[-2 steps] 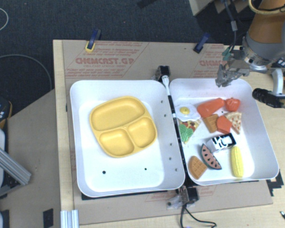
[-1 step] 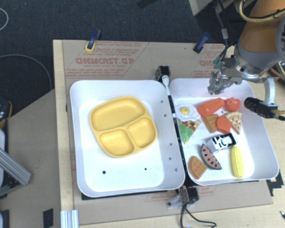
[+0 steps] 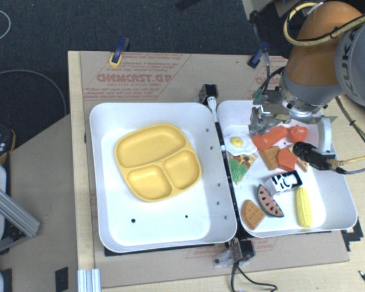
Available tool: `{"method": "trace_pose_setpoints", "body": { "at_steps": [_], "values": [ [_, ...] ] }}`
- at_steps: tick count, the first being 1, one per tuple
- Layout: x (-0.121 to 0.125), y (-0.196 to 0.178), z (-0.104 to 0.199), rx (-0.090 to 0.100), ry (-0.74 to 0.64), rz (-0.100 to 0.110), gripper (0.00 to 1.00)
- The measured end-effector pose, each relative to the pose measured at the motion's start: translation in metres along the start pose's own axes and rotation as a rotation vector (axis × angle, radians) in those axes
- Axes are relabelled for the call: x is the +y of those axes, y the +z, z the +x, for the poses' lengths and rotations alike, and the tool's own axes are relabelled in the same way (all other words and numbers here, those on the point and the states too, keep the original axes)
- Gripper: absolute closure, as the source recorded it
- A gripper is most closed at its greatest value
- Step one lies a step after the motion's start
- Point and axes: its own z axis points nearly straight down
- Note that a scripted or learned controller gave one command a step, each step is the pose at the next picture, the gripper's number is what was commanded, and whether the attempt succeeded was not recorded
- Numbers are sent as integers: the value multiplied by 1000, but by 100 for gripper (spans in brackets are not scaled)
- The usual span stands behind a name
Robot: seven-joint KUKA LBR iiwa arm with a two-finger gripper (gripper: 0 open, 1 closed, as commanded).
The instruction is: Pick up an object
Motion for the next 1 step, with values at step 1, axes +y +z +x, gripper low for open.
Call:
{"method": "trace_pose_setpoints", "body": {
  "at_steps": [1],
  "values": [
    [-31, 6, 47, 0, 0, 0, 100]
  ]
}}
